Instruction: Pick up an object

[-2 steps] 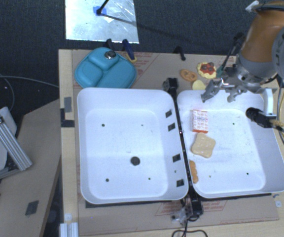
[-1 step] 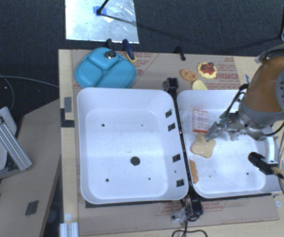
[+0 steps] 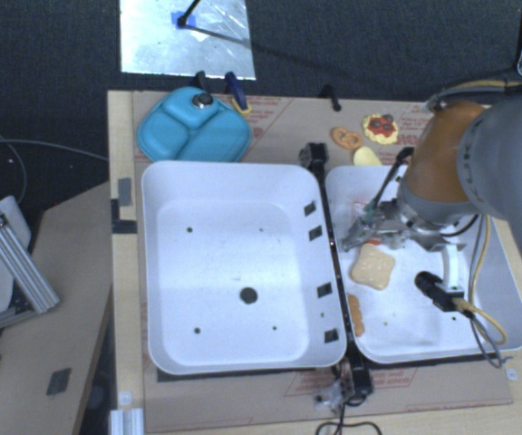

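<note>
Gripper (image 3: 362, 232) hovers low in the right bin (image 3: 506, 320), near its left wall; whether it is clenched or released, I cannot tell. 1 toast slice (image 3: 373, 266) lies flat just below it, long axis tilted toward upper right.

Two bins side by side on the bench (image 3: 270, 406): left bin (image 3: 166, 198), right bin (image 3: 506, 324). In the right bin: toast piece (image 3: 373, 266) near its left wall, gripper (image 3: 367, 227) just behind it, a small cracker-like piece (image 3: 355, 314) nearer the front-left corner. Behind the left bin sits a divided tray (image 3: 194, 130). Behind the right bin lie three small food items (image 3: 367, 137).
</note>
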`<state>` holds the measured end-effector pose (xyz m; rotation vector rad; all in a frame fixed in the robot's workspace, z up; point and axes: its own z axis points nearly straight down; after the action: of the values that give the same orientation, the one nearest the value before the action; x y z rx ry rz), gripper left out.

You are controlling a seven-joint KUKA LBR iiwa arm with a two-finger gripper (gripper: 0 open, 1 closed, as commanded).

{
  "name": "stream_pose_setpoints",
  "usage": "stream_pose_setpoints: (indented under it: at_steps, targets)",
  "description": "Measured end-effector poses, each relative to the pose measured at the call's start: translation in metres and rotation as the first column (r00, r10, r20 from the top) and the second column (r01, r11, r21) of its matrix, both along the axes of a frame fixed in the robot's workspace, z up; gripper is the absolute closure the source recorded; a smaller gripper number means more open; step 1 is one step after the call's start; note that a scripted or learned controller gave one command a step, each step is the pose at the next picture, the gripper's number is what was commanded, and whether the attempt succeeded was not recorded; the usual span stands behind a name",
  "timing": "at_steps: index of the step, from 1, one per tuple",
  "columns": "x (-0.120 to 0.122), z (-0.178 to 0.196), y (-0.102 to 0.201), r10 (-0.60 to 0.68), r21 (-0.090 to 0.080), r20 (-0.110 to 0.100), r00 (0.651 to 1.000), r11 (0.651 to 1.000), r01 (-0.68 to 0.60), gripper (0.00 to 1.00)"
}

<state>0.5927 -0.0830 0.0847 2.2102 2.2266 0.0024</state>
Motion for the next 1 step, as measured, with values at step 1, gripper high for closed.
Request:
stream_pose_setpoints:
  at_steps: [1]
  targets:
    - [0.0016,0.0139,-0.0032,-0.004,-0.002,0.008,1.0,1.0,0.004,1.0]
